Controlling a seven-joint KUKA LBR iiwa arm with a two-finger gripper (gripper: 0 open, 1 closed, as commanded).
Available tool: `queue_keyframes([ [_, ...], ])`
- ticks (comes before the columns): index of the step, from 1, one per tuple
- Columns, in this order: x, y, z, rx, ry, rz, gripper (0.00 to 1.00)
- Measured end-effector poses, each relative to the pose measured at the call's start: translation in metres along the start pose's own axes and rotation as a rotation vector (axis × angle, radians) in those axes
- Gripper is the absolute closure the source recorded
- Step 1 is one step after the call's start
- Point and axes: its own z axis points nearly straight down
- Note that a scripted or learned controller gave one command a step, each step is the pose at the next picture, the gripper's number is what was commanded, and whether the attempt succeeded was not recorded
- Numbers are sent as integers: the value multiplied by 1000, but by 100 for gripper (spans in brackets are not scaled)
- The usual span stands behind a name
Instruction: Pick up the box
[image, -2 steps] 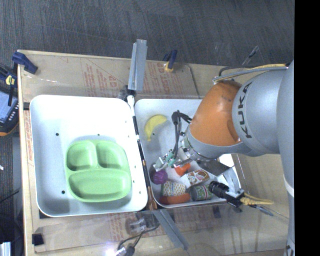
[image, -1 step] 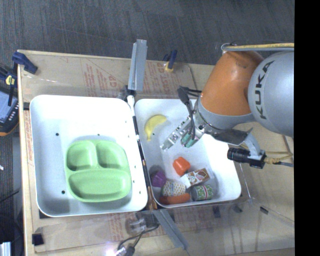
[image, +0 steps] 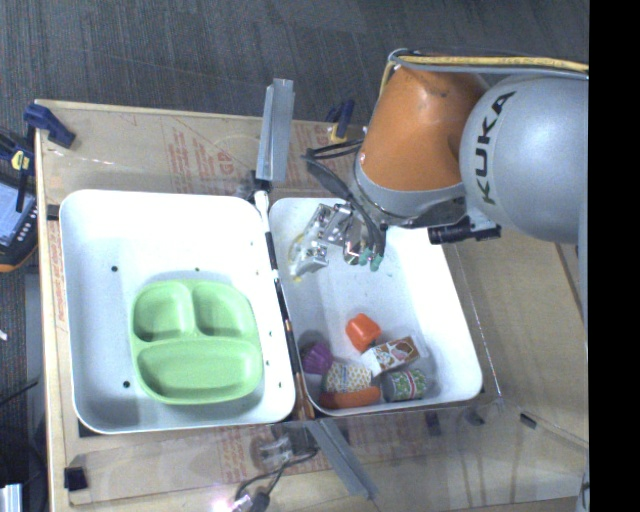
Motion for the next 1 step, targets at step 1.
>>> queue_keyframes([
  [1,-27,-4,51,2,5,546,100],
])
